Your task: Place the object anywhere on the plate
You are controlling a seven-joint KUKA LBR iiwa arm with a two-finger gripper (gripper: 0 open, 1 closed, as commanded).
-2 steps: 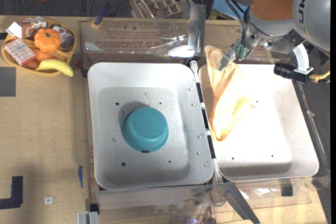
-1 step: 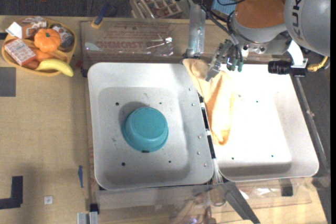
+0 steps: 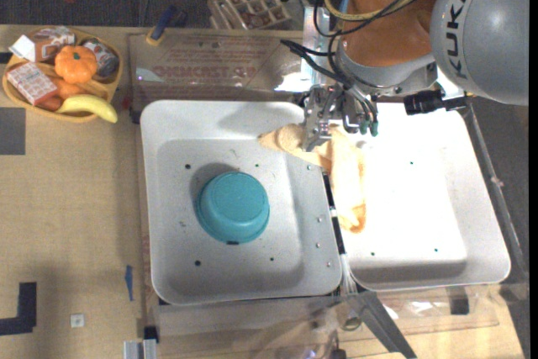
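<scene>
A teal round plate [image 3: 234,206] lies in the left bin [image 3: 168,181], a little left of its middle. A soft yellow-orange cloth-like object [image 3: 346,181] drapes across the divider between the two bins, its lower end in the right bin [image 3: 437,206]. My gripper [image 3: 316,133] is at the object's upper end, near the back of the divider, and is shut on a bunched fold of it. The object's top left corner [image 3: 284,138] sticks out into the left bin. The plate is about a hand's width down and left of the gripper.
A basket [image 3: 17,84] with a toy pumpkin, a banana and small boxes sits on the bench at the far left. Cardboard boxes and cables lie behind the bins. The arm's bulky wrist [image 3: 395,13] hangs over the back of the right bin.
</scene>
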